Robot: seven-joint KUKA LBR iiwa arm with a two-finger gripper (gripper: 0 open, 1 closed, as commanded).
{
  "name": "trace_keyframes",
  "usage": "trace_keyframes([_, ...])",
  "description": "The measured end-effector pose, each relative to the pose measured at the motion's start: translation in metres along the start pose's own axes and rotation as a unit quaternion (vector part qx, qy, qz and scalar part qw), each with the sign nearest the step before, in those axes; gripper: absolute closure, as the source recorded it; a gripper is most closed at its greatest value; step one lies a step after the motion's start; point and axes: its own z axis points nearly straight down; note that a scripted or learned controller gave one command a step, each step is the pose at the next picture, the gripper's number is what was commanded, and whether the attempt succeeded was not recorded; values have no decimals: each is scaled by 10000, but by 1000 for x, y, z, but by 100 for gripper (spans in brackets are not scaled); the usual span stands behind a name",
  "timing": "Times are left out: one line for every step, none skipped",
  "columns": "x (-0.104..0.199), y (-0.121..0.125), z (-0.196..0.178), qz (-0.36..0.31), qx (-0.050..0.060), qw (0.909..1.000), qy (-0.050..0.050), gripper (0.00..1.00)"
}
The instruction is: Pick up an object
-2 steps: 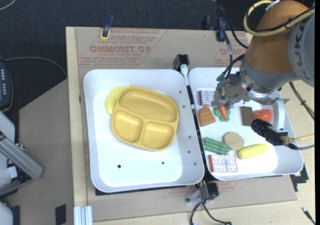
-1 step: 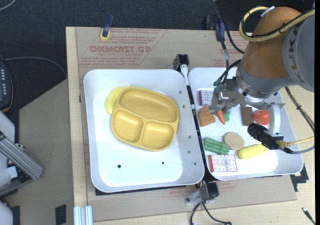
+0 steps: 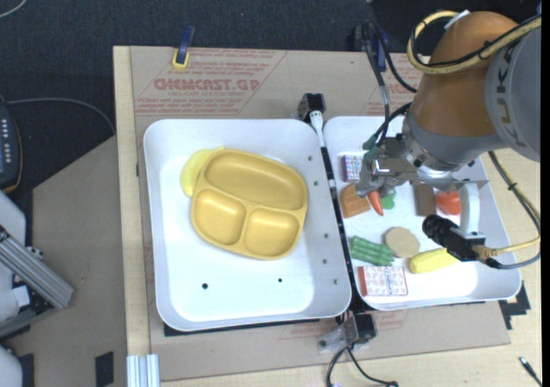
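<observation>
Objects for picking lie in the right bin (image 3: 503, 286), where we see our pincer (image 3: 375, 177) lowered over the bin's upper left part; we cannot tell from this slant how it is set, nor whether anything sits in it. Just below the pincer is an orange carrot-shaped piece (image 3: 376, 202), with a brown block (image 3: 352, 202) touching it on the left. A small printed carton (image 3: 351, 167) lies near the bin's upper left corner. Lower down we find a green piece (image 3: 371, 250) beside a tan round disc (image 3: 401, 242), then a yellow piece (image 3: 432, 261) to the right, and a second printed carton (image 3: 382, 279) near the bottom edge. A red-orange item (image 3: 448, 201) sits under the arm (image 3: 468, 93), partly hidden. The left bin (image 3: 172, 273) holds a yellow divided plate (image 3: 249, 202), lying over a flat yellow thing (image 3: 194, 168) that peeks out at its upper left. Both bins rest on a cardboard-covered bench (image 3: 206, 76).
</observation>
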Motion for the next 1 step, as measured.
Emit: trace_keyframes([-20, 0, 6, 21, 6, 10000, -9, 100])
